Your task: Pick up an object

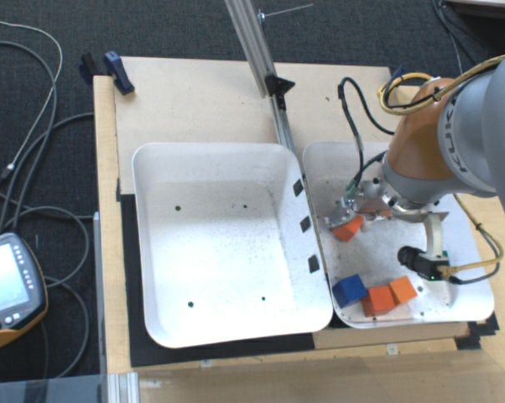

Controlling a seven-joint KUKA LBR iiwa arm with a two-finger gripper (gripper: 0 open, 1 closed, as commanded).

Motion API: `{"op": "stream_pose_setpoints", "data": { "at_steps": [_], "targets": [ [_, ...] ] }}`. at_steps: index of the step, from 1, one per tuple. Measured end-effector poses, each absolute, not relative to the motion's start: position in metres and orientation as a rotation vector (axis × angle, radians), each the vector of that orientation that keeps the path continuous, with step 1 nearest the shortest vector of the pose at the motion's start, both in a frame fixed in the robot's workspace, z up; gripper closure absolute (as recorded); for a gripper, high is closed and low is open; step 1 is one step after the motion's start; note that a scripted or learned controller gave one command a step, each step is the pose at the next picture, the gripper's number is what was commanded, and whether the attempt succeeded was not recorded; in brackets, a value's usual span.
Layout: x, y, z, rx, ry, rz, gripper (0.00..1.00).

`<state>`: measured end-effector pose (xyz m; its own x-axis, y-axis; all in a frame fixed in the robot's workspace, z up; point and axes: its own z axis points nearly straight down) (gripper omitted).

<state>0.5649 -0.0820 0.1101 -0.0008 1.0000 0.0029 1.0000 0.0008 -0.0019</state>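
We are seeing the hand (346, 218) hovering in the right bin (320, 162), an orange block (347, 229) lying right at its tips; we cannot tell its grip.

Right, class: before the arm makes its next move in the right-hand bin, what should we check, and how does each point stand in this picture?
1. Gripper is over the right bin: ok.
2. A target is at the fingertips: ok, a small orange block lies right at them.
3. Block is actually between the fingers: cannot tell, the wrist hides the contact.
4. Other pieces are apart from the target: ok, the blue block and two orange blocks sit together near the bin's front edge.
5. Cables are free of the grasp: cannot tell; they loop close above the wrist.
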Motion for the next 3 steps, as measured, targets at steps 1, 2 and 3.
{"op": "stream_pose_setpoints", "data": {
  "at_steps": [1,2,3],
  "targets": [
    [0.593,-0.113,0.099,-2.224,-2.222,-0.001,1.00],
    [0.557,-0.047,0.204,-2.216,-2.231,-0.011,1.00],
    [0.533,0.033,0.200,-2.207,-2.226,-0.001,1.00]
  ]
}}
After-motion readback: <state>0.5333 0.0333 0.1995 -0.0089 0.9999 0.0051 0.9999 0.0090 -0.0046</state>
